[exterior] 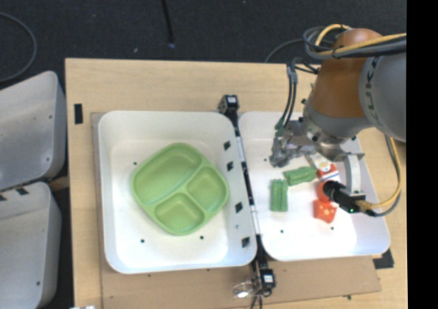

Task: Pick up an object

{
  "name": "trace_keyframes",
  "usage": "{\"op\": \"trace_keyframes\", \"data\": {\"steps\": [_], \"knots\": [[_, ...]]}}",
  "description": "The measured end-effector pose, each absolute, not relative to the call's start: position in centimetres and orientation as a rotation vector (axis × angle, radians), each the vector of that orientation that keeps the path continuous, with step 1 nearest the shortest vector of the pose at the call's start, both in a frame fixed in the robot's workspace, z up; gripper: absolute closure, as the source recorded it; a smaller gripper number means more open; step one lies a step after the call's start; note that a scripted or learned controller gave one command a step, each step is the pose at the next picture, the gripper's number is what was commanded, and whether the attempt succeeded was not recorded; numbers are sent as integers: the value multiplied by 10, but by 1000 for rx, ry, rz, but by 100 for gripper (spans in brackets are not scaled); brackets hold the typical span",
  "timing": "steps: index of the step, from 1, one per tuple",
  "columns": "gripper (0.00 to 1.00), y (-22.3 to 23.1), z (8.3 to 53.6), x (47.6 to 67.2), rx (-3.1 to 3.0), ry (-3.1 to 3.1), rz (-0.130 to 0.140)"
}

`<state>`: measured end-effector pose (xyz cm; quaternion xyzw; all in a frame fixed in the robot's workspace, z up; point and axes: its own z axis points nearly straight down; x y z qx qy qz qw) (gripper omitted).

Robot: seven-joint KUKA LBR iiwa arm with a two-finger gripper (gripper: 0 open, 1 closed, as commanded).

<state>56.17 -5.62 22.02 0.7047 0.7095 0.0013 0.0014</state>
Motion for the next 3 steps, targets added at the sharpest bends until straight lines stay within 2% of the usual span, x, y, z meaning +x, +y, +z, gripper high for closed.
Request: {"op": "trace_keyframes", "data": {"steps": [2,3], "knots": [[100,31,232,562,2213,2228,3],[100,88,225,566,2212,2228,4]]}}
